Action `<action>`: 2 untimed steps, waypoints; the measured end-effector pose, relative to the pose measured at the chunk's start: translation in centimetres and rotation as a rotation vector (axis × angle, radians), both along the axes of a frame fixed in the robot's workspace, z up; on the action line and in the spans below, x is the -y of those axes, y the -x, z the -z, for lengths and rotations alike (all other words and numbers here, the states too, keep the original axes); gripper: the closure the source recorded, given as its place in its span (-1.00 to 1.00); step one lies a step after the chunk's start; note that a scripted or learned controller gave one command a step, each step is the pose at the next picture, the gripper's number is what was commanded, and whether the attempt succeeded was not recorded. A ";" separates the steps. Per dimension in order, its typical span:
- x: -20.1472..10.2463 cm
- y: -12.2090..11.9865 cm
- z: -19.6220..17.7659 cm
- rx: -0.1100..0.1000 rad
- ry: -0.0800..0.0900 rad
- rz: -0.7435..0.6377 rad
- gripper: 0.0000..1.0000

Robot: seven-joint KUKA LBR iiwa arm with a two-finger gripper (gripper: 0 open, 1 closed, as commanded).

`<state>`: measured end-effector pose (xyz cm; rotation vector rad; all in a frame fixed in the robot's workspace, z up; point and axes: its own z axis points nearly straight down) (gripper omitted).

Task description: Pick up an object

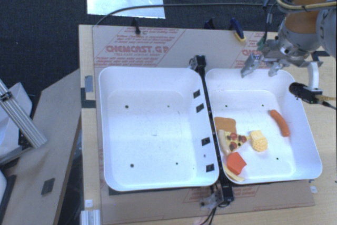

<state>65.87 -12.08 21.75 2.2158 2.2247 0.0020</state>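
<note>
the hand (261, 67) hangs open over the right white plastic bin's (305, 158) far rim; inside lie an orange sausage (279, 122), yellow corn piece (258, 140), pizza slice (230, 139) and red block (236, 163).

Below the gripper (261, 66): one sausage (279, 122), one corn piece (258, 140), one pizza slice (230, 139), one red block (236, 163); two white bins (152, 79).

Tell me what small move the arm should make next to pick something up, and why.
Probably lower the gripper toward the hot dog. The gripper hangs open above the right bin's far rim, holding nothing, and the hot dog lies nearest, apart from the other food.
</note>
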 end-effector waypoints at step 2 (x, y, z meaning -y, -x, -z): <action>1.5 14.4 10.2 -0.010 -0.003 0.005 -1.00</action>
